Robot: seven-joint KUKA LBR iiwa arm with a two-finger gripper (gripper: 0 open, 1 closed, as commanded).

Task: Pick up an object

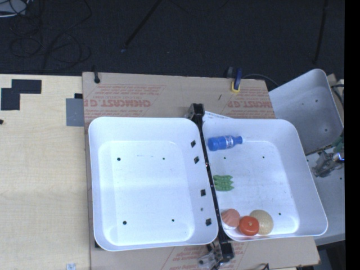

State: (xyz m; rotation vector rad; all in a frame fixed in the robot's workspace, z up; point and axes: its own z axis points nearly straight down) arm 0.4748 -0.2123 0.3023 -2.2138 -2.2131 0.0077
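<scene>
Looks light, stiff and slick for a blue bottle (224,143) lying near the right bin's (264,179) far left corner, likely best pinched across mid-body; cannot tell the gripper's (329,163) opening or load.

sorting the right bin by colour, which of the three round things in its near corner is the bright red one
The middle one: the small red round piece, sitting between the paler pink round piece on its left and the cream round piece on its right.
</scene>
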